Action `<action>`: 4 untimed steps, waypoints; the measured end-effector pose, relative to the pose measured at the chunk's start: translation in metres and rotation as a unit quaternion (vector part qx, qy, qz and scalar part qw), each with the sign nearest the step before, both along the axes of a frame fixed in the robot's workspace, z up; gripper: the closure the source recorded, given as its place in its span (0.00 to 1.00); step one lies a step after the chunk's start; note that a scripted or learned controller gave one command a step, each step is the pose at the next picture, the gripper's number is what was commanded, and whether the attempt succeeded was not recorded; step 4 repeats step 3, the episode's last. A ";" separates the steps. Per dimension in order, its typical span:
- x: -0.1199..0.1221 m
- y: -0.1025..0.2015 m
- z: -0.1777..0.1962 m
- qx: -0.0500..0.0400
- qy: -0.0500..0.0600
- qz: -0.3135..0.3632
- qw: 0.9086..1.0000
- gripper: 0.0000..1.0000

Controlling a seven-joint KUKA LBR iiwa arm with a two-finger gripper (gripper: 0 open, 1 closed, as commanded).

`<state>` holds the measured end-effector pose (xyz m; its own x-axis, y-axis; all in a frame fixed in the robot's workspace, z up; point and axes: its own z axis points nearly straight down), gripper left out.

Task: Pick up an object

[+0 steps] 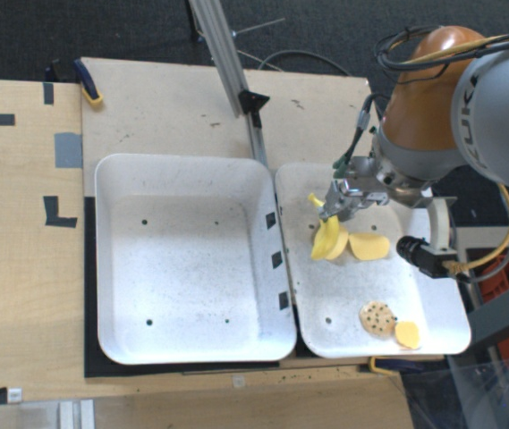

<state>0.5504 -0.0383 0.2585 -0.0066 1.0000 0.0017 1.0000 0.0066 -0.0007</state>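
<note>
Arm (442,105): grey metal shell, glossy orange dome above the wrist, reaching in from the right over the right bin.
Hand (333,206): small metallic assembly, low over the upper middle of the right bin, right above the banana's stem end. Fingers too small and cluttered to read; cannot tell if released or clenched, cannot tell if gripping anything.
Banana (327,238): yellow, curved, smooth plastic look, upper centre of right bin, stem end up under the hand.
Yellow wedge (369,246): pale yellow, rounded slab, just beside the banana on its right, looks touching.
Cookie (377,317): round, tan, dark specks, flat, near the front of the right bin.
Yellow round piece (407,334): small, smooth, lemon-like, just beside the cookie at the front right corner.
Right bin (442,329): shallow white plastic tray, rounded corners, speckled floor.
Left bin (111,266): same type, larger in view, dusty speckled floor, a few dark dots.
Worktop (165,105): pale wood board, scuffed, grey tape patches at left.
Rail (218,38): ribbed aluminium bar slanting down to the gap between the bins.
</note>
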 end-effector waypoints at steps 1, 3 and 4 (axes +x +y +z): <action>0.023 0.047 -0.002 0.000 0.000 0.000 1.000 1.00; 0.085 0.137 -0.015 -0.001 0.000 -0.001 1.000 1.00; 0.085 0.137 -0.015 -0.001 0.000 -0.001 1.000 1.00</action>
